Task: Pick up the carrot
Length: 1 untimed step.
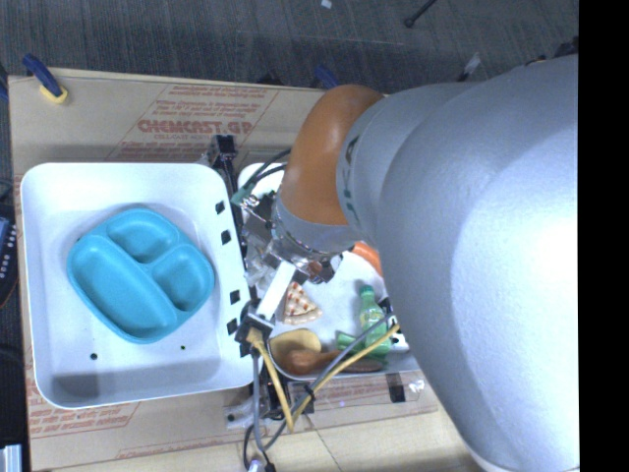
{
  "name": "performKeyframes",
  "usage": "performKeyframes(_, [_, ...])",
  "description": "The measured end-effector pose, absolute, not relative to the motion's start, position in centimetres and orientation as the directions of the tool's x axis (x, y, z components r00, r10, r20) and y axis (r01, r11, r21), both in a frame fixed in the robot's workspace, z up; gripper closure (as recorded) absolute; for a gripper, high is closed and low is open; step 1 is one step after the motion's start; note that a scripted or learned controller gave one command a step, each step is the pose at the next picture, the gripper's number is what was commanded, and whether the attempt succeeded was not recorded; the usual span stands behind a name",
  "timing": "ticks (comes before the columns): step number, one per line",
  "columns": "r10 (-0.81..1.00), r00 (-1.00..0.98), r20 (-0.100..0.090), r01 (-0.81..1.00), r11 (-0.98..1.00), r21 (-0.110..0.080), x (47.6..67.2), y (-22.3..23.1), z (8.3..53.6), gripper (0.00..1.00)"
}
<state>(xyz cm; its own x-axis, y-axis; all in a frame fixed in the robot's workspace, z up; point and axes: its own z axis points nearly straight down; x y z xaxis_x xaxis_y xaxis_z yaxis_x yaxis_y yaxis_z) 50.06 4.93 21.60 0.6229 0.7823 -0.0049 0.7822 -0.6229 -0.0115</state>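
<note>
The carrot [367, 255] shows as a small orange patch at the arm's edge in the right bin [339, 288]; the arm hides most of it. My gripper [273, 275] hangs below the orange wrist band, low over the right bin's left side. It is to the left of the carrot, just above a pizza slice [300, 306]. The wrist hardware hides what lies directly under the gripper.
The left bin [49, 224] holds a blue divided plate [141, 273]. In the right bin, a green bottle [371, 313] lies near the front, with a tan and brown rounded item [300, 349] beside it. Yellow cables [280, 391] trail over the front edge. The grey arm covers most of the right bin.
</note>
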Motion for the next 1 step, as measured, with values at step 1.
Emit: performKeyframes(1, [0.788, 0.615, -0.006, 0.788, -0.615, -0.020, 50.06, 5.07, 22.54, 1.00])
